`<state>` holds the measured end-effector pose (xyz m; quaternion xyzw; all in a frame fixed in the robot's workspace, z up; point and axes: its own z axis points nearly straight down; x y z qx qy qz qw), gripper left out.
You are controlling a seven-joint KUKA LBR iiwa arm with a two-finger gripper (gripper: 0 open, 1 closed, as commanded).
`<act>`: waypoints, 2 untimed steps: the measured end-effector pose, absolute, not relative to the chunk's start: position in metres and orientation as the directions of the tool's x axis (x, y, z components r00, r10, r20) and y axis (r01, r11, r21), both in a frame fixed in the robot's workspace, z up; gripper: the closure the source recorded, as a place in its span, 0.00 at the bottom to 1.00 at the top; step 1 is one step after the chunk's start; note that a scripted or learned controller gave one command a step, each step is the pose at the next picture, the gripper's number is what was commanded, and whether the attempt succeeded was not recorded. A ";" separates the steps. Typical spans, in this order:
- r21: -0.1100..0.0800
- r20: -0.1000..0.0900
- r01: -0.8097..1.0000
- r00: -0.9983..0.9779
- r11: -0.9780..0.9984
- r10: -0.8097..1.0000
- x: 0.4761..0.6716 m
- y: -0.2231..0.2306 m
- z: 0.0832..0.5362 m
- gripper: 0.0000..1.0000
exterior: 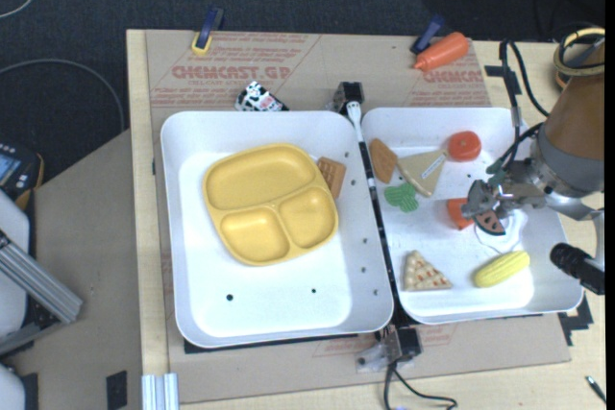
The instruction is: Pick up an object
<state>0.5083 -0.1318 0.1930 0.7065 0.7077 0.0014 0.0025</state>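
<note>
My gripper (483,204) hangs low over the right bin (461,295), toward its right side. Directly beside it on the left lies a small red toy (456,213). A watermelon slice (494,226) rests just below it, partly covered by the gripper. Also in this bin are a yellow corn cob (501,268), a pizza slice (423,273), a green leafy piece (403,198), a pale cheese wedge (421,172), a brown bread piece (383,160) and a red tomato (464,145). I see nothing lifted off the bin floor.
The left bin (183,235) holds a yellow divided plate (269,204) and a waffle piece (332,175). On the bench behind the bins lie an orange carrot (442,51), a black-and-white toy (258,98) and a blue-yellow clamp (204,36).
</note>
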 end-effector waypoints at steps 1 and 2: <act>0.006 -0.002 1.000 -0.001 0.001 1.000 0.509 -0.132 0.227 1.00; 0.003 0.000 1.000 -0.005 0.005 1.000 0.530 -0.094 0.227 1.00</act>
